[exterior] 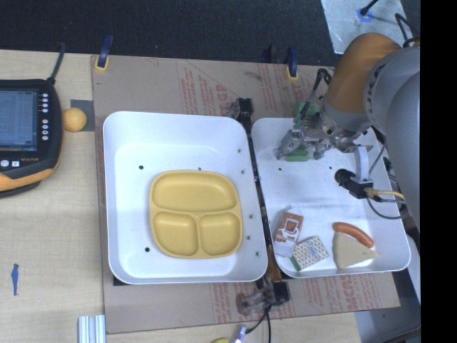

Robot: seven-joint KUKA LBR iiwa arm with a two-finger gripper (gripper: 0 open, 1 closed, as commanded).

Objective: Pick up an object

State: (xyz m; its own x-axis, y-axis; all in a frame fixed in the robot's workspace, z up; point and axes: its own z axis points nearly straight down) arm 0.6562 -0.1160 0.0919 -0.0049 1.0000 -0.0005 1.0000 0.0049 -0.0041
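My gripper (298,147) hangs low over the back of the right bin (314,191), its fingers close around a small green object (298,155) that lies at their tips. Whether the fingers grip it cannot be told from this view. Near the bin's front lie an orange-and-white packet (289,229), a green-patterned packet (309,252), a sausage (353,233) and a pale cheese wedge (352,254). The left bin (128,163) holds a yellow divided plate (195,213).
A teach pendant (25,134) and a yellow ball (74,118) lie on the bench to the left of the bins. Black cable (355,183) from the arm trails over the right bin's right side. Clamps hold the cardboard at the back edge.
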